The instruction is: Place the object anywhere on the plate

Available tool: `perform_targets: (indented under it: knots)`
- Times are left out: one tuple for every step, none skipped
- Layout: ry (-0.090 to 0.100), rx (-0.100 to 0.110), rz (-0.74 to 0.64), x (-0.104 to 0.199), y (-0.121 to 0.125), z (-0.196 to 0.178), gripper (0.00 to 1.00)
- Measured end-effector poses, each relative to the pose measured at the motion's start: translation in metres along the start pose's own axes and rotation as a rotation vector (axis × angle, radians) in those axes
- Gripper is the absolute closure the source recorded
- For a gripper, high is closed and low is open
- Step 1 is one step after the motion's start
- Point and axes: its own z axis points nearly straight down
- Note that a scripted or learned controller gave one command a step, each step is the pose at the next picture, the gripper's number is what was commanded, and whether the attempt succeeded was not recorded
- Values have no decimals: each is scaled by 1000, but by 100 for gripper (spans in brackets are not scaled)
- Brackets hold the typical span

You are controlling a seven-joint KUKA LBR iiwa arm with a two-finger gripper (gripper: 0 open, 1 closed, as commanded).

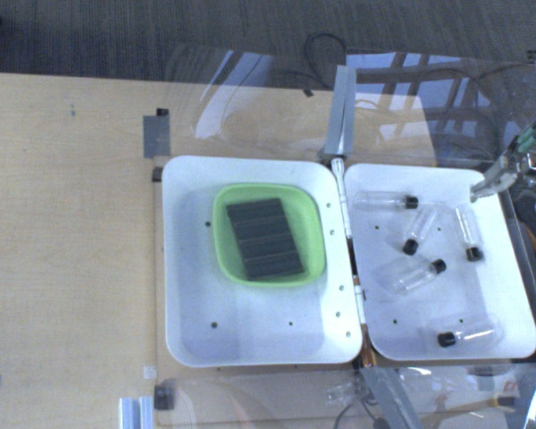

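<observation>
The gripper hangs at the far right corner of the right bin, over its upper rim. From where I stand it is too small and blurred to say whether it is open or closed, and I can see nothing held in it. Below it, five clear vials with black caps lie scattered flat on the bin floor. The nearest vial lies just down and to the left of the gripper, its long axis running nearly straight up and down the bin, cap at the near end. The next vial is further left and tilted, and the others lie well apart from the gripper. The plate, green, sits in the left bin, well off to the left across the divider, with a dark ribbed block already lying on it. I would judge that a vial is the thing to be carried. If so, the move turns on dropping down-left onto the nearest one and closing across its short width, then travelling a long way left.
</observation>
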Motion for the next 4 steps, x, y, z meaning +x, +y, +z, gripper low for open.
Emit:
perform_targets:
  knots:
    - [0, 0, 100, -9, -26, -12, 0]
    - [0, 0, 118, -8, -50, -25, 0]
    - [-1, 0, 21, -11, -52, -41, 0]
    - [-1, -1, -152, -16, -51, -67, 0]
